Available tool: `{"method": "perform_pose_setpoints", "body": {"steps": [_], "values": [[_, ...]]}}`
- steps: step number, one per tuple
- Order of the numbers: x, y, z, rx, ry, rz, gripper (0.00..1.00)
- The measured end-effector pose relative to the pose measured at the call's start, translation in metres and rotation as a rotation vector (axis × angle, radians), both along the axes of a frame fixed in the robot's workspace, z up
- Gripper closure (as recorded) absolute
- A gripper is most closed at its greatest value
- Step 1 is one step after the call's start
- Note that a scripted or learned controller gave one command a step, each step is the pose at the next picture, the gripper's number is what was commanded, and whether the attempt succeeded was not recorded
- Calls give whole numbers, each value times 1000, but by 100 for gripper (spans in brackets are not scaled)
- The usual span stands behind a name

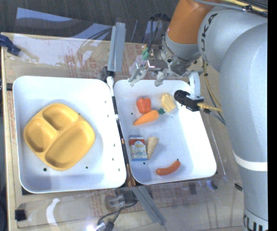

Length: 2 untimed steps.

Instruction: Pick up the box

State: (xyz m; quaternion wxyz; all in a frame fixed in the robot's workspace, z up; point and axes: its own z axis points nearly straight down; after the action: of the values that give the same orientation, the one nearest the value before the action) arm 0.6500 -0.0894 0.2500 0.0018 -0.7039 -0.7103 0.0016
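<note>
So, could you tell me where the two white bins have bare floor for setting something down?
Left bin: bare along its top edge and bottom right, around the yellow divided plate. Right bin: bare middle right, between the orange carrot and the red sausage. Its top is crowded under the gripper; the small red box hugs the left wall.

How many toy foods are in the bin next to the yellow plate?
5, plus one box: red pepper, carrot, pale corn-like piece, wedge touching the box, and sausage near the front. The arm may hide more.
</note>
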Motion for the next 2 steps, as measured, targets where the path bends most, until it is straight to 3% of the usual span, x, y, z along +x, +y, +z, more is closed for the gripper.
{"method": "perform_pose_setpoints", "body": {"steps": [1, 2], "values": [[-50, -52, -102, -1, 1, 52, 0], [8, -31, -156, -1, -8, 376, 0]]}}
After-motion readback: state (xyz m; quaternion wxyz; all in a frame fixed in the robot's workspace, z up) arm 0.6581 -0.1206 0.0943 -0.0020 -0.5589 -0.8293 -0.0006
